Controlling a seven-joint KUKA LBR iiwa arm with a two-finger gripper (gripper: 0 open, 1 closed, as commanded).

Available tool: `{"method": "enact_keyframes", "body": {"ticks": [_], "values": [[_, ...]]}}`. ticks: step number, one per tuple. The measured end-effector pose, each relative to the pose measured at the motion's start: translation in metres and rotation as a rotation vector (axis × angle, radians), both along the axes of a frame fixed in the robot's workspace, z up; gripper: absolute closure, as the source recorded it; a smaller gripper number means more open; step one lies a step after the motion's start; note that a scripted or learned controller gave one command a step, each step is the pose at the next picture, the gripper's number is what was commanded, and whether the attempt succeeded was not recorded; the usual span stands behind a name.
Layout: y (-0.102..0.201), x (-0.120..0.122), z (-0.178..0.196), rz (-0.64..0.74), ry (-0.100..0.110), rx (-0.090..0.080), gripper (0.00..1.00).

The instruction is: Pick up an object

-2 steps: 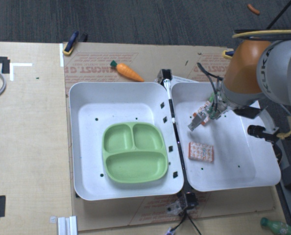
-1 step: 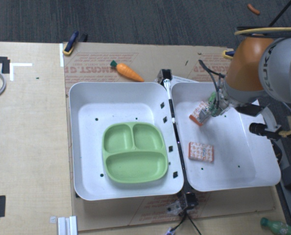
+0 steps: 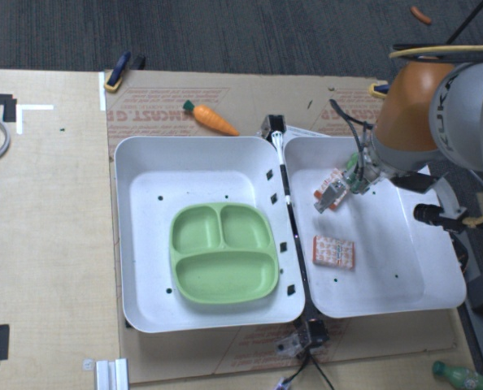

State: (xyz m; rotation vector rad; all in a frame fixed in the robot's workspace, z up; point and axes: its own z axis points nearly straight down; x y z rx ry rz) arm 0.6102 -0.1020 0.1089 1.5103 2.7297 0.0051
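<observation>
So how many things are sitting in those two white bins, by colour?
Green: 1, the divided plate in the left bin.
Red and white: 1, the small packet in the right bin.
Total: 2.
The orange toy carrot lies outside the bins, so it is not counted.

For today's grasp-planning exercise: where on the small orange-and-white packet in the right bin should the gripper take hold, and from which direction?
The packet lies flat on the floor of the right bin, well away from the walls. Probably best to come straight down from above and pinch across its shorter width, near the middle, since its edges are free and it looks too thin to grip from the side. The gripper hovers just beyond it.
</observation>
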Motion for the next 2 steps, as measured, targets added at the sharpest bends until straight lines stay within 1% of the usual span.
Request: {"method": "enact_keyframes", "body": {"ticks": [1, 2], "values": [[0.06, 0.006, 0.084, 0.099, 0.019, 0.006, 0.0], [0.082, 0.002, 0.084, 0.535, 0.021, 0.001, 0.0]]}}
